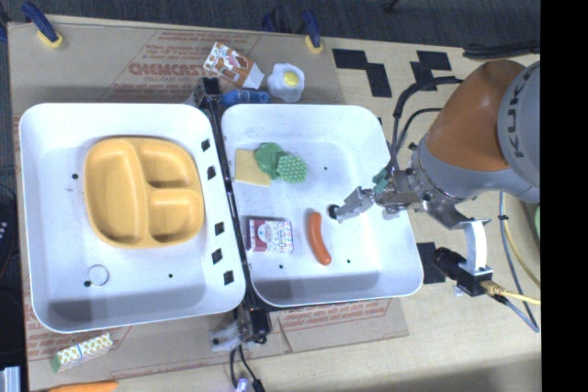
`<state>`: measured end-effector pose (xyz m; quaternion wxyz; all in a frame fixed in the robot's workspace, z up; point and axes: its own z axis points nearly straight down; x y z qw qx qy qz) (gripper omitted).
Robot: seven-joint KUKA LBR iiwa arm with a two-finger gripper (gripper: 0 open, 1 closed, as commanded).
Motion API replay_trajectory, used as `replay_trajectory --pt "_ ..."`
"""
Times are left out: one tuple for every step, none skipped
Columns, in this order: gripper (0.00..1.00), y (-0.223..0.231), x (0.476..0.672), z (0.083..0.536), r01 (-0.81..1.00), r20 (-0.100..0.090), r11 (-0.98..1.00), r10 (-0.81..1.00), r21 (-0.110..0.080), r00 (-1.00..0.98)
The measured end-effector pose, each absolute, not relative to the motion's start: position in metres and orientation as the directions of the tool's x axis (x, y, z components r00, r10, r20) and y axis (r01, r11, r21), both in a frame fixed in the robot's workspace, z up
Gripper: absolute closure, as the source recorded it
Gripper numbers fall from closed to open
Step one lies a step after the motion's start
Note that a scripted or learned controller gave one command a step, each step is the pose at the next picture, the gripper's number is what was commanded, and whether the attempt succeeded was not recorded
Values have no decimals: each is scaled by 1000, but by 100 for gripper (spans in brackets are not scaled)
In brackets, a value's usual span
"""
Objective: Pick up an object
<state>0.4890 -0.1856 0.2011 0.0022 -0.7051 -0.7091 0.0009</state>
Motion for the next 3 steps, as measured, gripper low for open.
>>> replay_trajectory --pt "0 -158 488 91 1000 1 28 1000 -3 -28" --pt "100 -158 488 101 999 2 33 999 -5 -33" --pt "100 -116 477 192 1000 2 3 1000 -3 -3"
